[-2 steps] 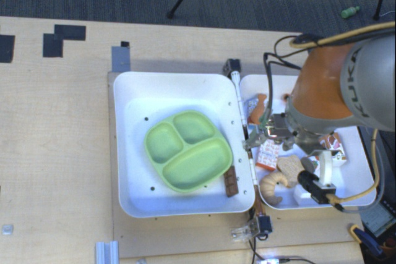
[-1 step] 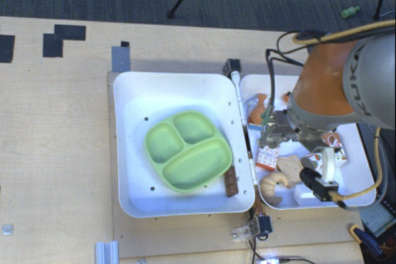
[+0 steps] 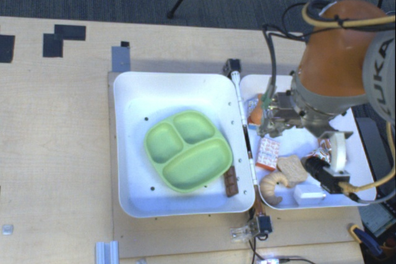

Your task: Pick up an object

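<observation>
My gripper hangs over the left part of the right bin, under the orange wrist. An orange object lies just to its left, partly hidden by it. Below the gripper lies a red-and-white packet. Toward the front lie a slice of bread, a croissant and a small white block. A shiny wrapped item shows at the right of the gripper. Nothing is visible between the fingers.
The left bin holds a green divided plate and a brown bar beside the plate's right edge. A dark divider runs between the bins. The arm covers the back right of the right bin.
</observation>
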Controlling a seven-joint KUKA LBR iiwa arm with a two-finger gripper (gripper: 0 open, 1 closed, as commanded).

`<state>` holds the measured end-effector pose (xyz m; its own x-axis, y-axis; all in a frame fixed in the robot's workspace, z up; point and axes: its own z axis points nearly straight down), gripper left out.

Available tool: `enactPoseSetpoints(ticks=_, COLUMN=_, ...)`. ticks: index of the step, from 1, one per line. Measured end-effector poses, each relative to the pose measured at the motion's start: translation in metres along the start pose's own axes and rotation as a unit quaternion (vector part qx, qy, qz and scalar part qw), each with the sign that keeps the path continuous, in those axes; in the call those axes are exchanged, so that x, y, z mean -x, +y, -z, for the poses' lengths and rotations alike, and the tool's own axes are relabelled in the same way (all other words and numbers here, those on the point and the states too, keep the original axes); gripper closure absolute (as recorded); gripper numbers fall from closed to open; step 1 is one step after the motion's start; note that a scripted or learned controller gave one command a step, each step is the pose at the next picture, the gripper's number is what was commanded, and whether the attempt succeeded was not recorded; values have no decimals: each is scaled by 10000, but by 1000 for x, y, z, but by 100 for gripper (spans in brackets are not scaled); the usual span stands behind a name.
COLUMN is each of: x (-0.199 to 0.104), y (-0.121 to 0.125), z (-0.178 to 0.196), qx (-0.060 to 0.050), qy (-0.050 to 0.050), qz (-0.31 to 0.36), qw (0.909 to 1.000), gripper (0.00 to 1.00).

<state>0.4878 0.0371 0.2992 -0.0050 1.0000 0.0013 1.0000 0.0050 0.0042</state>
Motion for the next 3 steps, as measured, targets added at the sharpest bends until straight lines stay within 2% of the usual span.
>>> enactPoseSetpoints(ticks=1, x=149, y=-1, z=14, qx=-4, qy=-14, qz=-6, qw=10000, gripper=100)
enactPoseSetpoints(ticks=2, x=148, y=-1, z=13, qx=-3, qy=-11, qz=-2, qw=10000, gripper=0)
enactPoseSetpoints(ticks=3, x=156, y=-3, z=-163, qx=-19, qy=-5, qz=-15, qw=10000, gripper=0)
